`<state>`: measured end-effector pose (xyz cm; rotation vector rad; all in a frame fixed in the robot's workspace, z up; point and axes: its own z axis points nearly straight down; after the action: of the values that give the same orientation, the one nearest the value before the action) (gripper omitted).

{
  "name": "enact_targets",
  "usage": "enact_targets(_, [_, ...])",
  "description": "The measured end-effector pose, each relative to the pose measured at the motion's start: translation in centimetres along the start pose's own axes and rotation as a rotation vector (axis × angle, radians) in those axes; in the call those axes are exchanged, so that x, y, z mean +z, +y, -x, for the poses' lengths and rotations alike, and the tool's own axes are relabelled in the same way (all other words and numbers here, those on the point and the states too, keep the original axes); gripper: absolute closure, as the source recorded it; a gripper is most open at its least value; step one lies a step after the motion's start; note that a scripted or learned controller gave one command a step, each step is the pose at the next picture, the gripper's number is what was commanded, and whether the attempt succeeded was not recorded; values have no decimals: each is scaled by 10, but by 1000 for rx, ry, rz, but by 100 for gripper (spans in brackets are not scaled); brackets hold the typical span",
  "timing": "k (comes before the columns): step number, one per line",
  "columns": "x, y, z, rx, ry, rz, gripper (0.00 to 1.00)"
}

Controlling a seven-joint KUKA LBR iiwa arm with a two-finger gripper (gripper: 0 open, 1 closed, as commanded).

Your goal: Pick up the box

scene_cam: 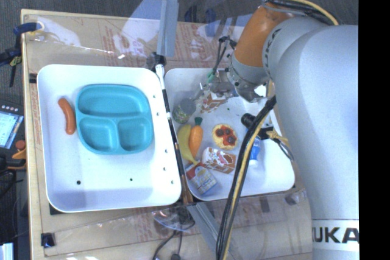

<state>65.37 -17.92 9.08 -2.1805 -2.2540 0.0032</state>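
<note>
Two white bins are seen side by side on the bench. In the left bin a blue divided tray is laid near the centre, and a sausage is laid just beside it at its 9 o'clock. The right bin is entered by the arm from 3 o'clock, an orange band being noted above the wrist. The gripper is found low at the bin's 12 o'clock end, over a small red-and-white item; whether it is spread or closed cannot be told, as it is masked by the wrist. The box, red and white, is lying flat toward 6 o'clock of the bin, well apart from the gripper. A carrot and a banana are lying at its 10 o'clock, touching each other. A round pizza toy is seen just beside the box at 12 o'clock. A smaller packet is lying at 7 o'clock of the box. A black cable is draped across the bin beside the box.
</note>
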Motion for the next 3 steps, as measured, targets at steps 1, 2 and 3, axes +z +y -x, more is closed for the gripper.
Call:
enact_targets(1, [0, 0, 0, 0, 0, 0, 0])
enact_targets(2, [0, 0, 0, 0, 0, 0, 0])
enact_targets(3, [-9, 0, -1, -5, 1, -3, 100])
